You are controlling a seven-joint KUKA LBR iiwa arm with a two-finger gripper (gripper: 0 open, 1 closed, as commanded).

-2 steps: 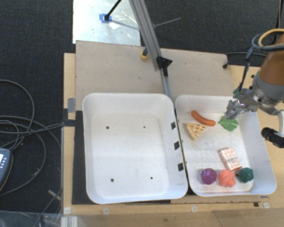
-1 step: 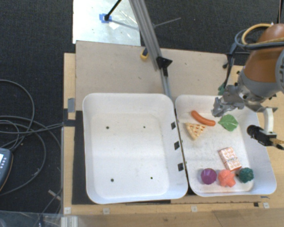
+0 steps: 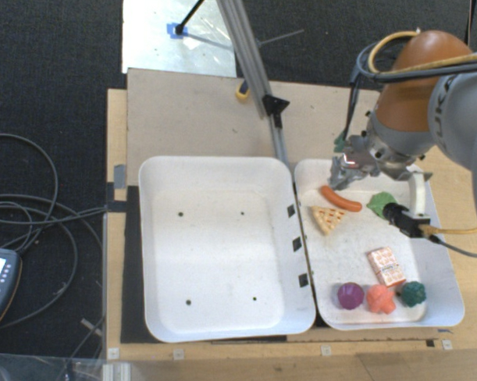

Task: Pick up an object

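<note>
Two shallow white bins sit side by side on the bench: the left bin [image 3: 213,247], filling the centre of the frame, and the right bin [image 3: 442,298] toward the lower right. One grey arm [image 3: 460,100] with an orange band enters from the upper right, and its gripper [image 3: 344,175] hangs at the top edge of the right bin, just above the hot dog; whether it is apart or together cannot be told from this angle, and nothing is seen clamped in it.

The right bin holds seven toy pieces, one of each. Near its top lie a hot dog [image 3: 341,199], a pizza wedge [image 3: 328,219] just below it, and a green leafy piece [image 3: 381,202] to the right. A pink-and-white box [image 3: 386,266] lies lower down. Along the bottom edge, in a row, sit a purple ball-like fruit [image 3: 350,295], an orange piece [image 3: 381,299] and a dark green broccoli-like piece [image 3: 412,293]
</note>
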